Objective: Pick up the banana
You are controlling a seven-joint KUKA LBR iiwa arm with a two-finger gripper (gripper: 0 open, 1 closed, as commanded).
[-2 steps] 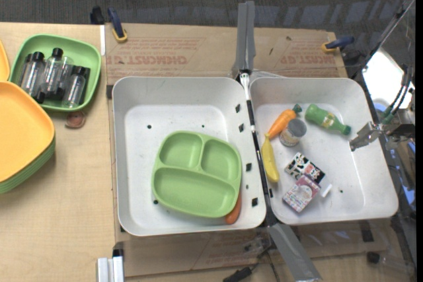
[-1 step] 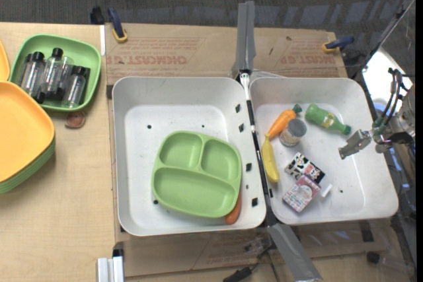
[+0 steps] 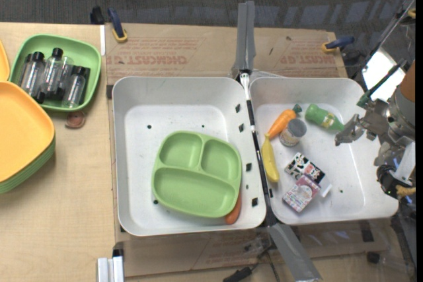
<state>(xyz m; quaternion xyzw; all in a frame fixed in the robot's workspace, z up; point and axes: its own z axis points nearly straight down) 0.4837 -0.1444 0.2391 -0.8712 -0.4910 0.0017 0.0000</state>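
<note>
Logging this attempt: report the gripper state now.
Gripper: cannot be told; nothing visible between its fingers. Banana lies in the right bin.

Wooden bench (image 3: 59,221) with a cardboard sheet (image 3: 198,53) over its middle and right. On the cardboard, two white bins side by side: left bin (image 3: 132,162), right bin (image 3: 350,188), touching at centre. On bare wood at left: stack of orange plates (image 3: 20,142), and green tray (image 3: 86,56) holding small bottles (image 3: 53,76).
</note>
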